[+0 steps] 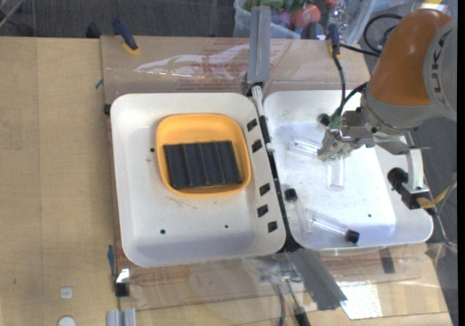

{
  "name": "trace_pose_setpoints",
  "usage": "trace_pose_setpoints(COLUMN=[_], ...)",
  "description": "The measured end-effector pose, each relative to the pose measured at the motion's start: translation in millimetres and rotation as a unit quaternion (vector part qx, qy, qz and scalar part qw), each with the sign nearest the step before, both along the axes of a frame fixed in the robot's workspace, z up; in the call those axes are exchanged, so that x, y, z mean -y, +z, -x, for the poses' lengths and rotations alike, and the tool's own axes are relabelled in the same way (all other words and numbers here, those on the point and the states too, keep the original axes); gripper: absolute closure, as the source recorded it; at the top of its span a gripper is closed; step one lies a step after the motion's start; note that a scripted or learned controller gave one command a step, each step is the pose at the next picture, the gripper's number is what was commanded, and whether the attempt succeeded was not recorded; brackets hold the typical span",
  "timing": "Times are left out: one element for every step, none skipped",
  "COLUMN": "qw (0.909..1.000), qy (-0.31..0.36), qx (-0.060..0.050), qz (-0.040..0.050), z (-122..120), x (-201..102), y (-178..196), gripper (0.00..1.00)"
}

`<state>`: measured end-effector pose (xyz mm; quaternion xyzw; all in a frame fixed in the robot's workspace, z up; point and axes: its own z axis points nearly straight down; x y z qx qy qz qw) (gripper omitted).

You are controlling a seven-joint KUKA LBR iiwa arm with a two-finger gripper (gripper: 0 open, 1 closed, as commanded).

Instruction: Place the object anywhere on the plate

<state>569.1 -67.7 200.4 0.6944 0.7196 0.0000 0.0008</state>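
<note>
- The pincer [328,149] is lowered into the right bin [378,208]; its state cannot be told.
- Clear tubes [335,174] are scattered in that bin.
- The yellow plate [168,131], bearing a dark ribbed block [202,164], is seen in the left bin [138,223].
</note>
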Motion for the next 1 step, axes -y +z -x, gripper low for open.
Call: trace_pose_setpoints(qw=[0.9995], qy=[0.031], qx=[0.0], qz=[0.0001], z=[-29.3], x=[-16.8], y=[-9.2], gripper=[1.0])
